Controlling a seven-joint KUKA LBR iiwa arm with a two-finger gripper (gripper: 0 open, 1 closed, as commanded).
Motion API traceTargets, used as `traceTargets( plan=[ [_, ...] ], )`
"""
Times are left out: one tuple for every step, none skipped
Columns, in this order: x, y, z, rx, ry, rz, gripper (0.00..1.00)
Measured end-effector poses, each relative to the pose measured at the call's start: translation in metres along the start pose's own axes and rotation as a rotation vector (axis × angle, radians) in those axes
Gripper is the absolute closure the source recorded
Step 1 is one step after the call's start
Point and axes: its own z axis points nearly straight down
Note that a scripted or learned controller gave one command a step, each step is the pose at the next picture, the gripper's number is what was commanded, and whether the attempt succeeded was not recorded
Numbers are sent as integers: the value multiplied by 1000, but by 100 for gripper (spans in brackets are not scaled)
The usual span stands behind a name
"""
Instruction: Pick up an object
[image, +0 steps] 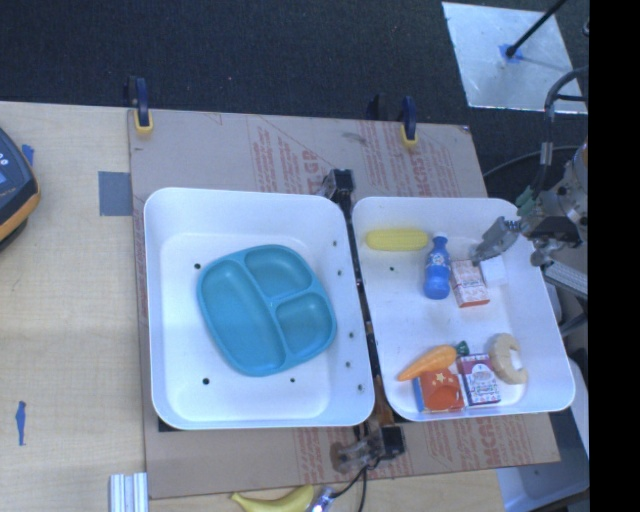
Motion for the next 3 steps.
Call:
traceTargets(
  plan=[
    [10, 76, 97, 1, -1, -1, 0],
    [12, 66, 198, -1, 0, -1, 0],
    [50, 77, 198, -2, -1, -2, 0]
  ],
)
